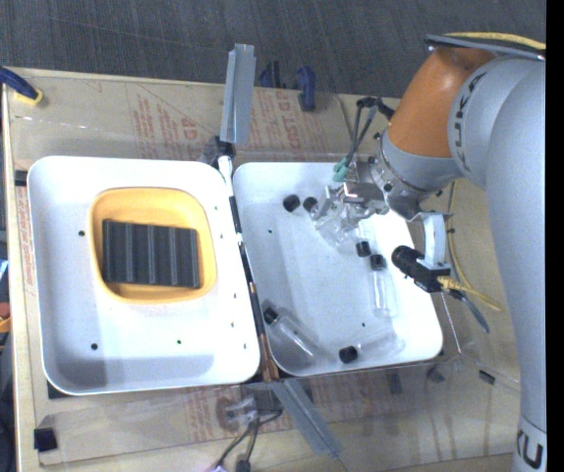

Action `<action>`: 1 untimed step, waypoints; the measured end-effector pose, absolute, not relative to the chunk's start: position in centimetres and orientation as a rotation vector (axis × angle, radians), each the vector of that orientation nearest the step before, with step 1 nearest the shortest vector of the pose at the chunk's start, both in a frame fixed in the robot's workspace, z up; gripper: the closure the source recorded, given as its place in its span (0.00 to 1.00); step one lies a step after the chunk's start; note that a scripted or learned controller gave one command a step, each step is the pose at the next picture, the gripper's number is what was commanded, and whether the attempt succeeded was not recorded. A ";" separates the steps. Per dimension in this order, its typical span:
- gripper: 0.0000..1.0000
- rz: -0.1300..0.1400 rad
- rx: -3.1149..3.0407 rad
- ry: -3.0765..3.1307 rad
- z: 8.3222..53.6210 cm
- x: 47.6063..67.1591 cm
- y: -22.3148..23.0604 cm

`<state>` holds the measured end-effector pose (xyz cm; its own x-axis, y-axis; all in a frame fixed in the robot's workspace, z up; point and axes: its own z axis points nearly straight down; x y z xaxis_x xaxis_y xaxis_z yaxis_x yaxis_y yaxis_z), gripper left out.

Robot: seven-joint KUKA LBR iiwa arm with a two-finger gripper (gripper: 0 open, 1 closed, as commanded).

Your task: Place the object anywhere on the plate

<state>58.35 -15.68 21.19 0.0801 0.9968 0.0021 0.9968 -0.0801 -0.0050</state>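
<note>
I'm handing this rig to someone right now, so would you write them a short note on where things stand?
Gripper: over the upper middle of the right bin; whether it is open or shut cannot be told, and no object can be confirmed between its fingers.
Plate: yellow, with a dark ribbed insert, in the left bin.
Objects: several small dark pieces and clear plastic items scattered in the right bin.
Done: nothing has reached the plate.
Left: secure an object from the right bin, carry it to the left bin and set it on the plate.
</note>
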 end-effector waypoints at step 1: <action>1.00 0.001 -2.137 -2.300 21.4 61.9 -5.1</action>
